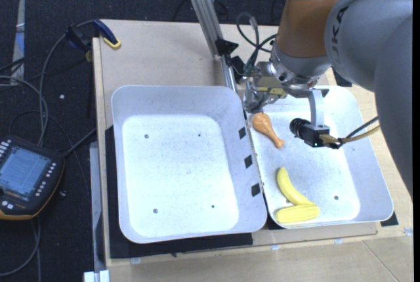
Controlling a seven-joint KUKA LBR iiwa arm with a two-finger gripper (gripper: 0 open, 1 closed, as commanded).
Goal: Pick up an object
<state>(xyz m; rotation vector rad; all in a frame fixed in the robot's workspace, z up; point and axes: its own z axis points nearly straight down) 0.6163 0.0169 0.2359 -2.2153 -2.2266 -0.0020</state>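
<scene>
Orange and tapered like a small toy drumstick or pear, the nearest object [268, 128] lies on the floor of the right bin [367, 162], just below and a little toward the viewer from the claw [257, 101], close enough that its fat end sits almost under the tool's tip. It looks like moulded plastic or rubber: light, smooth, probably a bit slippery, and not fragile. The bulb at the upper end would likely squirt out of a pinch, so I judge the better hold to be across the narrower neck, roughly midway along its length, with the pinch set square to its long axis, which runs down and to the right.

Farther from the claw, toward the near edge of the same bin, lies a yellow banana [289, 187], curved and apparently also a light plastic toy; its lower end touches or overlaps a stubby yellow piece [296, 213] that I cannot identify. The banana would best be taken across the middle of its curve, clear of that neighbour.

The claw itself hangs low beneath the grey wrist, over the seam between the two bins, amid cables and brackets; I cannot tell whether it is spread or closed, and nothing is visibly held in it. A black cylindrical fitting [308, 132] on a bracket hangs to the claw's right, beyond the orange object. The left bin [131, 103] lies on the claw's other side.
</scene>
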